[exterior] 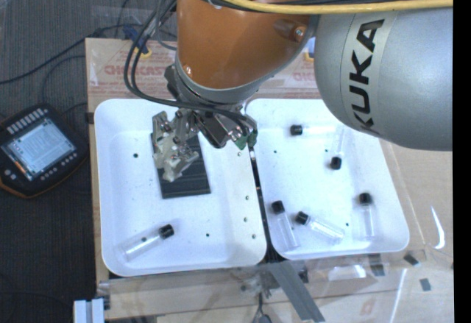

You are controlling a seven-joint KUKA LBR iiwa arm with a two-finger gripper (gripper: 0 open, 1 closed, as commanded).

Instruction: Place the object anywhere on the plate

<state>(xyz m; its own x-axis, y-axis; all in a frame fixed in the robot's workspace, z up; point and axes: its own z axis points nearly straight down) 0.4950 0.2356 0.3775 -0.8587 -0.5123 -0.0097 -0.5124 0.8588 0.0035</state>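
My end effector (175,156) hangs over the dark plate (188,182) in the left bin (221,240) — grip state I cannot tell — while 1 vial (147,239) nearby looks light, slippery, fragile — best pinched mid-body.

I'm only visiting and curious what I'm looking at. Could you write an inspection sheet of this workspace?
Surface: left bin and right bin, white, side by side.
Job's things: one capped tube in the left bin; five capped tubes scattered in the right bin.
Clutter: nothing seen.
Grippers: gripper over the left bin; grasp unclear.
Cables: yellow cable across the arm; black cables behind.
Surroundings: handheld screen unit at left; cardboard behind the bins.
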